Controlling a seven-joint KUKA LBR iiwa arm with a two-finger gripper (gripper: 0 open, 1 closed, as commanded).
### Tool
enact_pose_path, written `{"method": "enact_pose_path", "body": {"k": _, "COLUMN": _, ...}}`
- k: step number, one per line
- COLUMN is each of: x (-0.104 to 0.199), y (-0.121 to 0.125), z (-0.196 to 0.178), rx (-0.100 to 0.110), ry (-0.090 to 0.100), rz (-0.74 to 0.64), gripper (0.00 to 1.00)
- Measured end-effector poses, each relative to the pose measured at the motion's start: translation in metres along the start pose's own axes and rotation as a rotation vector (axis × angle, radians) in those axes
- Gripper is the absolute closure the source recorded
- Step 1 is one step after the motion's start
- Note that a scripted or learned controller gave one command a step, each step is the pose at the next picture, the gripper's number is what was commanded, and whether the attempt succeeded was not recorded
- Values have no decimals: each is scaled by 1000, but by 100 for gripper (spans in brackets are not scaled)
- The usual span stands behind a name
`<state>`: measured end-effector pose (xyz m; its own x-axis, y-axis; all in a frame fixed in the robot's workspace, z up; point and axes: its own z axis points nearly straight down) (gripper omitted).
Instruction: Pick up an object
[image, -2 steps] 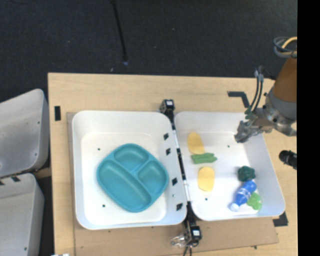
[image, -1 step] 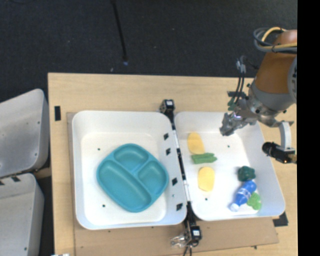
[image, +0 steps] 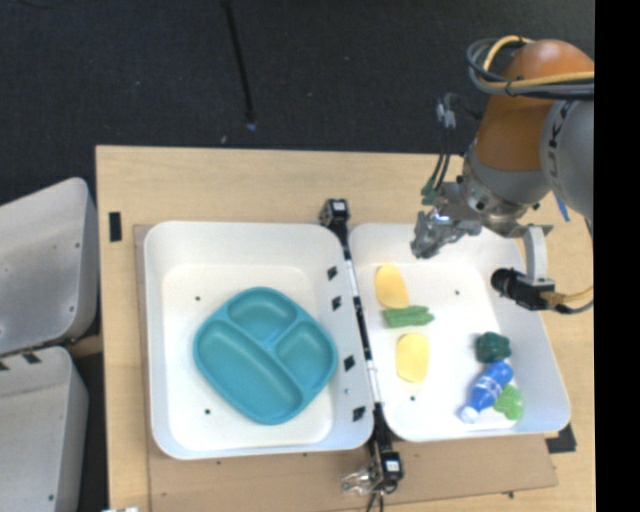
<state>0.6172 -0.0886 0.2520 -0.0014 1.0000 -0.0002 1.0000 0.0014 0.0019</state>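
While nothing is held, the entries run from largest to smallest.

Table: pale wood, carrying two white bins side by side, touching along a clipped seam.

Left bin: holds one teal divided plate, with bare floor on all sides of it.

Right bin: holds every candidate object. Its upper part is open floor; the lower right corner is crowded.

Arm: grey with an orange band, reaching in from the right. The jaws hang over the right bin's upper left part, near the seam. How wide they stand cannot be told.

Yellow piece: nearest the jaws, touching the green pod below it. Likely risk: closing on both, or nudging one away.

Second yellow piece: just under the pod, with room to its right.

Blue bottle, dark green lump, light green piece: clustered by the wall. Probable risk: a finger striking the rim.
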Motion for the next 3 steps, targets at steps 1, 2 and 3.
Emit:
{"method": "enact_pose_path", "body": {"k": 1, "x": 56, "y": 13, "z": 0, "rx": -1, "ry": -1, "rz": 0, "gripper": 100}}
{"method": "enact_pose_path", "body": {"k": 2, "x": 107, "y": 31, "z": -6, "rx": -1, "ry": 0, "rz": -1, "gripper": 100}}
{"method": "enact_pose_path", "body": {"k": 3, "x": 151, "y": 34, "z": 5, "rx": 1, "ry": -2, "rz": 1, "gripper": 100}}
